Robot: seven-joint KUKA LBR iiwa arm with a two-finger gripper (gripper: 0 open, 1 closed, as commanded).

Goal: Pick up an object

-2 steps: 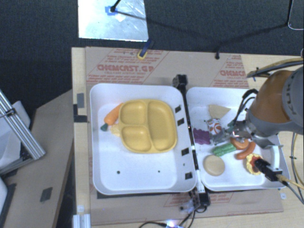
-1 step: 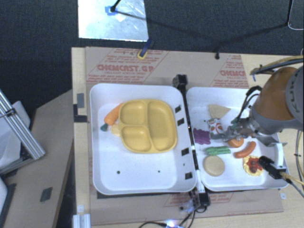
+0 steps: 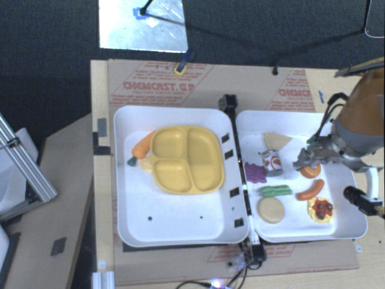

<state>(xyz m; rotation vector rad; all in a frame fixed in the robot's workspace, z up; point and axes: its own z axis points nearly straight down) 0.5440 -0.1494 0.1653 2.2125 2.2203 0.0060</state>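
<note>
Gripper (image 3: 308, 160) low in the right bin (image 3: 349, 221), at three o'clock of the view, directly over an orange round piece (image 3: 310, 172); finger spread impossible to tell. Sausage (image 3: 310, 189) just at six o'clock of that piece. Green pod (image 3: 275, 191) at nine o'clock of the sausage. Yellow tray (image 3: 183, 159) and carrot (image 3: 143, 144) in the left bin (image 3: 129, 179).

Single fixed overhead cam, slanted down on the bench.
Far enough back to take in both white bins side by side, left bin (image 3: 174, 233) and right bin (image 3: 301, 230), plus the cardboard sheet (image 3: 162, 83) under them and dark floor beyond. Arm (image 3: 361, 119) enters from frame right.
</note>
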